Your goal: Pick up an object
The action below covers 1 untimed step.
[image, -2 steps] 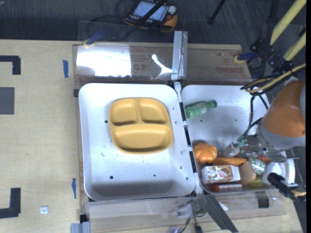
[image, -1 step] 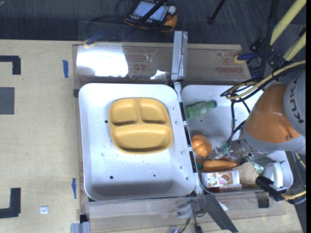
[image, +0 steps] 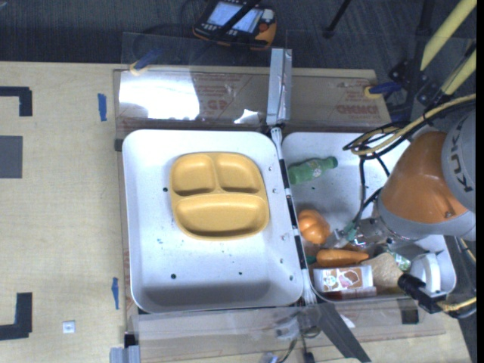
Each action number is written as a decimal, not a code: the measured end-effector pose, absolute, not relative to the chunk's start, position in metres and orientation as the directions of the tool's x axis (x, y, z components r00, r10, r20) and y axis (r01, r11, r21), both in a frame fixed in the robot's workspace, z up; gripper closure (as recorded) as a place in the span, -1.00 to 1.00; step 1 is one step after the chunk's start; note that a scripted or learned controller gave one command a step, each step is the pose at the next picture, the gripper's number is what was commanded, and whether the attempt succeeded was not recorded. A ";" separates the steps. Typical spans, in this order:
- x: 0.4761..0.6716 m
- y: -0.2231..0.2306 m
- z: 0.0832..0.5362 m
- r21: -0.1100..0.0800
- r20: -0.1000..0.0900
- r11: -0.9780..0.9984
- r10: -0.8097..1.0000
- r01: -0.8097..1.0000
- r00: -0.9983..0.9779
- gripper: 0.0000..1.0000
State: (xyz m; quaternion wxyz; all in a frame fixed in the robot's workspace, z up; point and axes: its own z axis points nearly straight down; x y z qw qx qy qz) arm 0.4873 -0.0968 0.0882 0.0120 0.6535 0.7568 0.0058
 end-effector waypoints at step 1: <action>0.524 -0.099 0.086 0.005 -0.001 0.055 0.999 0.999 -0.055 -1.00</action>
